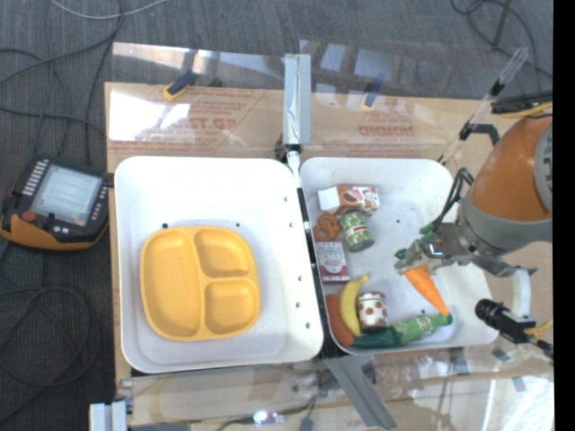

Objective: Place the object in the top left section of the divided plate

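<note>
The pincer sits over the right bin, toward its 3 o'clock side, right at the upper end of the toy carrot. Honestly can't tell whether it's gripping anything or how it's set, it's just a dark greenish clump from this angle. The carrot lies slanted, its top by the pincer and its tip pointing toward 5 o'clock.

The yellow divided plate rests in the left bin, at about 7 o'clock from that bin's middle, with one long section on its left side and two smaller ones on its right. Nothing is in any of the sections.

The rest of the right bin is a jumble along its 9 o'clock wall: a red and white packet at the top, a brown cookie-looking thing, a small can with a green label, a red carton, then a banana and another small can with red spots on its label. A green vegetable lies along the 6 o'clock edge. (All the label writing is too small to read.)

On the floor at 9 o'clock from the bins sits an orange teach pendant with a lit screen. The board behind the bins has mirrored print I can't read.
</note>
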You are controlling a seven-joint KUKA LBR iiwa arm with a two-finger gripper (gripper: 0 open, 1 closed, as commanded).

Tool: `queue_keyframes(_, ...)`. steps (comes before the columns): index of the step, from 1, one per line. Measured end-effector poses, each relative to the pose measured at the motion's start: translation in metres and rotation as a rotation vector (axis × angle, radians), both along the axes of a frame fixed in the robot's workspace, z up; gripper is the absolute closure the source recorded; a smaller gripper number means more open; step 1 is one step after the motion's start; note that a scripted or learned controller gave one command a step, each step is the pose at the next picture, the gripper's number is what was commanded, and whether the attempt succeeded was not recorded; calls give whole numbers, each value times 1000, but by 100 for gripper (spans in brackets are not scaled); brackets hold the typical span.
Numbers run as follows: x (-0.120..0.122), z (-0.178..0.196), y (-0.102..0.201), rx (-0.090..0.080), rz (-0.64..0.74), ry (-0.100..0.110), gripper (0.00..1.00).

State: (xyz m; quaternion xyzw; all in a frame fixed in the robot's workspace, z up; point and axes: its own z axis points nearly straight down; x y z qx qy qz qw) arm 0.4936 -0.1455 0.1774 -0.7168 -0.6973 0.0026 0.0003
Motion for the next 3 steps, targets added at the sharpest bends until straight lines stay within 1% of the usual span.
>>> queue_keyframes(1, -10, 71, 99, 2, -107, -1, 100)
queue_keyframes(2, 1, 58, 45, -1, -102, 0, 100)
queue_keyframes(3, 11, 23, 115, 2, -117, 2, 100)
